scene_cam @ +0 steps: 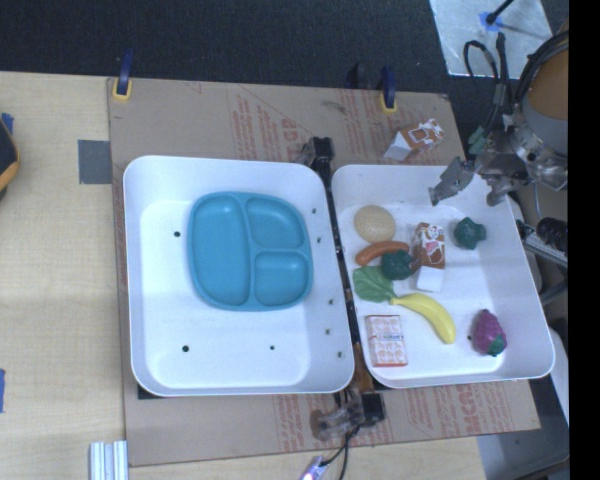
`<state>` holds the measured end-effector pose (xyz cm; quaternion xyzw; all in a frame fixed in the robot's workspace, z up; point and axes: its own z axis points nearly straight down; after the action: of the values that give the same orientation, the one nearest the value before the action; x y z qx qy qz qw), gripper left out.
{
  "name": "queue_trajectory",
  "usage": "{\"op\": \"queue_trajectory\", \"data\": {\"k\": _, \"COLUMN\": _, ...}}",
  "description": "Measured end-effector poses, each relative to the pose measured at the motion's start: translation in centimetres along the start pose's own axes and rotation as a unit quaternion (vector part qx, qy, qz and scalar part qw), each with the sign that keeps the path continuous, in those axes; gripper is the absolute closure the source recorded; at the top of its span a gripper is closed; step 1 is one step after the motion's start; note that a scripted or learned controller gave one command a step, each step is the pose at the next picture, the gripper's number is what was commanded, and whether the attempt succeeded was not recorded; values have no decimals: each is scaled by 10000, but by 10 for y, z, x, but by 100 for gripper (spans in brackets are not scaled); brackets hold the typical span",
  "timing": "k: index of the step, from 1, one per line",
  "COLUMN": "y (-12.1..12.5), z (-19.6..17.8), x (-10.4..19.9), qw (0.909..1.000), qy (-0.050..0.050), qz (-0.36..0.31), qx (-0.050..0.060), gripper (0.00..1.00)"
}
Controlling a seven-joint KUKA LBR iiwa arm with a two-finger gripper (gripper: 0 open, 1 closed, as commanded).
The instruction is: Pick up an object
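Right bin [500, 363]: banana [429, 315], purple grapes [488, 332], carton [385, 340], broccoli [469, 233], loosely scattered for single picking. End effector [472, 182] open, empty, above bin's far edge. Left bin [150, 278]: blue divided plate [249, 250].

A pale wooden bench [40, 298] carries a brown cardboard sheet [230, 118] before dark floor [230, 13].

We have one fixed camera, mounted above the worktop [50, 268], looking down at a slant. It sits far enough back to frame both white bins: left bin [150, 358], right bin [515, 268]. The arm [540, 98] enters from the frame's right edge.
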<state>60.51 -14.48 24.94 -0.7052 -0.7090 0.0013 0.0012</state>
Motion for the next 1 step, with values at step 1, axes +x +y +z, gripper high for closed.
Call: {"op": "queue_trajectory", "data": {"k": 1, "y": -48, "z": 96, "x": -14, "qw": 10000, "qy": -2, "qz": 6, "qx": 12, "gripper": 0}}
